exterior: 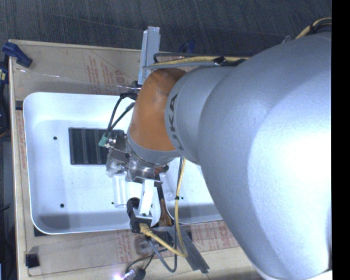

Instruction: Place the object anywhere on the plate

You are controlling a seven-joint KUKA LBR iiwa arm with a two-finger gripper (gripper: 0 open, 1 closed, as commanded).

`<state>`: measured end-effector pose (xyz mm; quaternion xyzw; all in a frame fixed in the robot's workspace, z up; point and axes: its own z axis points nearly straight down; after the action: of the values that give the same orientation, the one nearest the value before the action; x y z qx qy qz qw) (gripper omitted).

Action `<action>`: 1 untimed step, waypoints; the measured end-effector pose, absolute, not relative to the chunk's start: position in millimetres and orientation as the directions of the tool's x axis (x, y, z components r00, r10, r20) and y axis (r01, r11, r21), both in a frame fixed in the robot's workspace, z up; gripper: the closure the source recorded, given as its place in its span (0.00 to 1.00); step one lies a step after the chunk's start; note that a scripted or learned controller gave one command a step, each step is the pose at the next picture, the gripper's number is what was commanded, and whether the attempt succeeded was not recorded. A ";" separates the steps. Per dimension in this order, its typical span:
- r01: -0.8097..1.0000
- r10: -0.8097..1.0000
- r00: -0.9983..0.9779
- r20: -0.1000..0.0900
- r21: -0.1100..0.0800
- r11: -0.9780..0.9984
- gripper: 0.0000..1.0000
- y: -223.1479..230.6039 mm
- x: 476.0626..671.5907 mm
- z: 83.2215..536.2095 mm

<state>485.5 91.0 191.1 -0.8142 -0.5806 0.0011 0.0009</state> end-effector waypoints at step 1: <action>0.735 0.735 0.678 -0.007 -0.007 -0.678 1.00 148.9 501.1 102.6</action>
<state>501.1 148.9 102.6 -0.9159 -0.4015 0.0045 0.0020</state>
